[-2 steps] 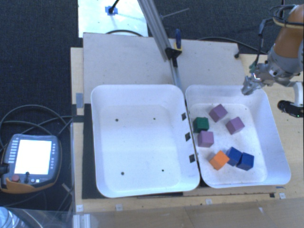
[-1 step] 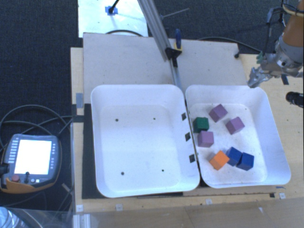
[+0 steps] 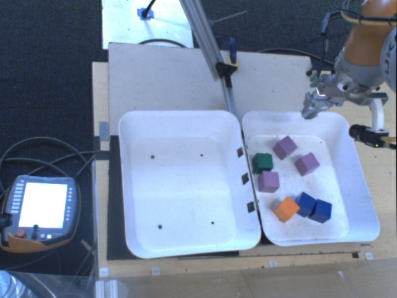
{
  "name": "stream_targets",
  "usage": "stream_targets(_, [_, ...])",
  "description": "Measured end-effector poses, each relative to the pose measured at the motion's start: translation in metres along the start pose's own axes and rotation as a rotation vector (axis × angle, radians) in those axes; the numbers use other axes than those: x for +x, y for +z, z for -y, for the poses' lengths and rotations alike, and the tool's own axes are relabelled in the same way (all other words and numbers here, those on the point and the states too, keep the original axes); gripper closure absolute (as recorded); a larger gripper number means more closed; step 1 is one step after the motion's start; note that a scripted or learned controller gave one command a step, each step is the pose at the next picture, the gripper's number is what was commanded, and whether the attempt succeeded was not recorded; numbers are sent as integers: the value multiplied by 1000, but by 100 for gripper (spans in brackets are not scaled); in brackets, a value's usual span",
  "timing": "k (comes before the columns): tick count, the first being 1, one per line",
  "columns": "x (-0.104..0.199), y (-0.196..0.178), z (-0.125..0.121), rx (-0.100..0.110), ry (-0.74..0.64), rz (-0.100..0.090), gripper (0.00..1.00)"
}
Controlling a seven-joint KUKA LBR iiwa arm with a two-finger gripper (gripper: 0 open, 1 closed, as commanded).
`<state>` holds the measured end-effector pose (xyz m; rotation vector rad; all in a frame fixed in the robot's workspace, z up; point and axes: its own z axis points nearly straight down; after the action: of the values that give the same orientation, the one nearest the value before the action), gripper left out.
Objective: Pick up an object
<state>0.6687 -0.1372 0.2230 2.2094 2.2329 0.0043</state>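
Observation:
The right bin point(image 3: 353, 166) holds several small blocks: three purple ones point(image 3: 285, 146) point(image 3: 306, 163) point(image 3: 268, 181), a green one point(image 3: 262, 162), an orange one point(image 3: 286, 209) and two blue ones point(image 3: 305, 203) point(image 3: 321, 210). My gripper point(image 3: 311, 108) hangs above the bin's far rim, up and to the right of the nearest purple block, apart from every block. Nothing shows between its fingertips.
The left bin point(image 3: 133, 185) lies beside the right one. A slanted metal pole point(image 3: 205, 33) rises from a clamp behind the bins. A teach pendant point(image 3: 38, 213) sits off the bench at the left. Cables run near the arm at the right.

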Motion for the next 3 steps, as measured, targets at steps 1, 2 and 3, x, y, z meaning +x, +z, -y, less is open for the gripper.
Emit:
stream_targets(1, [54, 8, 12, 2, 0, -1, 100])
stream_targets(2, [115, 7, 30, 3, -1, -1, 100])
stream_targets(3, [167, -9, 44, 1, -1, -1, 100])
